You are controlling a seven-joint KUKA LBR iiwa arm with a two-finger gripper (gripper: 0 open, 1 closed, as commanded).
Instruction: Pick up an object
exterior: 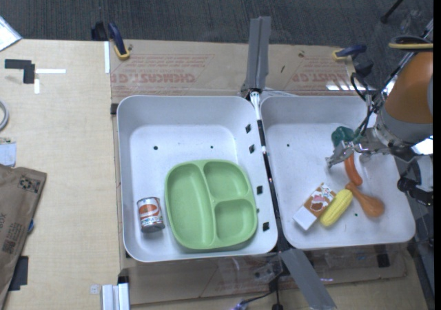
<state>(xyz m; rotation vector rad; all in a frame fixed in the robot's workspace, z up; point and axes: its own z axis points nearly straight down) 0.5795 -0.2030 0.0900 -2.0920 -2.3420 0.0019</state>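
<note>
My gripper [342, 156] hangs low over the right bin [296, 136], reaching in from the right. Just below it lies an orange carrot-like piece [354, 172], whose upper end is right at the gripper's tip. A dark green object [340, 135] sits just behind the gripper, partly hidden by it. Nearer the front lie a yellow corn-like piece [336, 207], an orange drumstick-shaped toy [369, 204] and a small red and white box [315, 206].
The left bin [138, 129] holds a green divided plate [210, 203] and a small can [149, 214] at its front left. A grey divider post [258, 54] stands between the bins at the back. Cables and clamps sit at the far right.
</note>
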